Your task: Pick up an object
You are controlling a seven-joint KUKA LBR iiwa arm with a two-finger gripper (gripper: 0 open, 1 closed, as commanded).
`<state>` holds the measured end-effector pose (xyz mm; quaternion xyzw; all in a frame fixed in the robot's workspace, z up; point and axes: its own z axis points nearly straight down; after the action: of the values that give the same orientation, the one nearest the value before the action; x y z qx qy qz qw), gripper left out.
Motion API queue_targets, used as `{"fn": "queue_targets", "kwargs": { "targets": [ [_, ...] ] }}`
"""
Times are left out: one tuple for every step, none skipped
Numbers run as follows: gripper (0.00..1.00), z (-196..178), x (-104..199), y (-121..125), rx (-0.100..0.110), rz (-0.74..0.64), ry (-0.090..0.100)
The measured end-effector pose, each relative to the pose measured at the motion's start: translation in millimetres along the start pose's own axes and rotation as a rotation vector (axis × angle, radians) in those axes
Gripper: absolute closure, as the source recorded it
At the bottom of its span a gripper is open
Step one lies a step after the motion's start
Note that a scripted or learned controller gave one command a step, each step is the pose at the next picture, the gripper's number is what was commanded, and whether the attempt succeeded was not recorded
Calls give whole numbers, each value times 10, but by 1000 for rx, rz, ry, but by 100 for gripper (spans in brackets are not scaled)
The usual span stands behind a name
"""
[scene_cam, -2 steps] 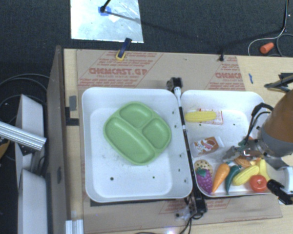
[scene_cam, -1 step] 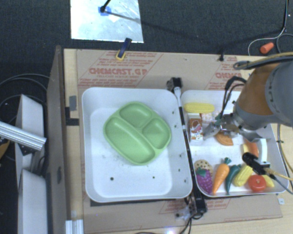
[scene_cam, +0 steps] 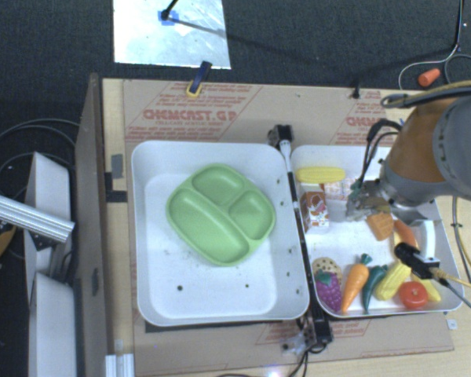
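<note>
1. Gripper (scene_cam: 359,203): low in the right bin (scene_cam: 447,309); I cannot tell its opening or any hold.
2. Small carton (scene_cam: 316,210): just left of it.
3. Orange piece (scene_cam: 381,225): just right, below.

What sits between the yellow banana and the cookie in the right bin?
In the camera view, a small carton lies between the banana and the cookie.
</note>
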<state>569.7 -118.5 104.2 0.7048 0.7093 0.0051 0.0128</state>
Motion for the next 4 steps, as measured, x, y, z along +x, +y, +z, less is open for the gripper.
{"fn": "queue_targets", "kwargs": {
  "targets": [
    [100, -364, -613, -318, 23, 11, 8],
    [100, -543, -530, -212, 22, 2, 10],
    [100, -487, -631, -112, 22, 2, 10],
    [100, -596, -630, -104, 20, -2, 9]
  ]
}}
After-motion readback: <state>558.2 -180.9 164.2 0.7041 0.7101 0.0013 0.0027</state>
